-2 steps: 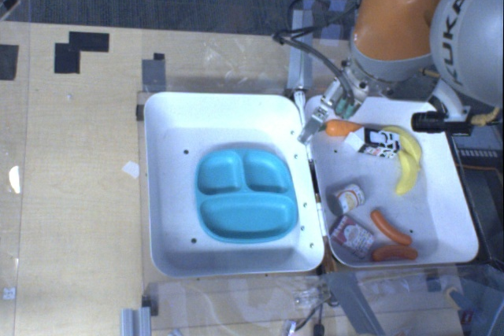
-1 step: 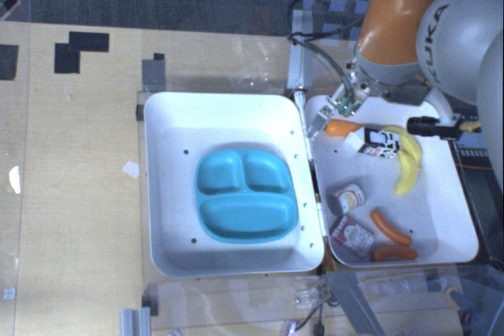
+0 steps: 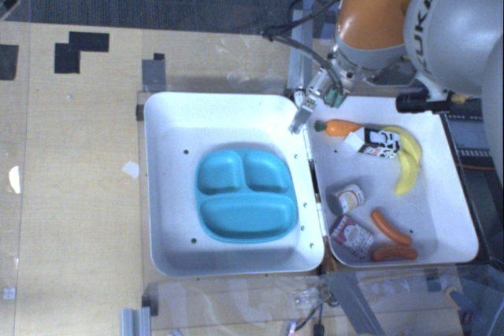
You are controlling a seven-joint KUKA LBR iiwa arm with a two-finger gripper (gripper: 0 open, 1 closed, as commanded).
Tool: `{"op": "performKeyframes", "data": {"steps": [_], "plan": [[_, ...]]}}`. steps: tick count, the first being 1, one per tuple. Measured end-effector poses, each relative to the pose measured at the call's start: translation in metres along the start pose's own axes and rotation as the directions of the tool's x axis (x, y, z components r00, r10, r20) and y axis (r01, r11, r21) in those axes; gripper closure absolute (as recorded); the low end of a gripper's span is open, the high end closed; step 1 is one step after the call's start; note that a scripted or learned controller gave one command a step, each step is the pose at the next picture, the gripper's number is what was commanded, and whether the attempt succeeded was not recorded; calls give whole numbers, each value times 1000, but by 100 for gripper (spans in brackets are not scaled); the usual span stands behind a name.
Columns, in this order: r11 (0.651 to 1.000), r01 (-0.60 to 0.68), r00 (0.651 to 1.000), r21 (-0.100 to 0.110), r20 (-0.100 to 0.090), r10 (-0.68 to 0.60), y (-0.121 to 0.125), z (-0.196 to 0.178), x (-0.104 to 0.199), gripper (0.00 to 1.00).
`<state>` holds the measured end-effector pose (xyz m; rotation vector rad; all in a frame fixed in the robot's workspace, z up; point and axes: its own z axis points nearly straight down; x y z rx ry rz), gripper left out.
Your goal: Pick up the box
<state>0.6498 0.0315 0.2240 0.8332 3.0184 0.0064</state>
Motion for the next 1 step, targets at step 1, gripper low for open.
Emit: {"op": "performKeyframes", "data": {"steps": [1], "plan": [[1000, -12, 1000, 2, -6, 12, 66, 82, 62, 0]]}}
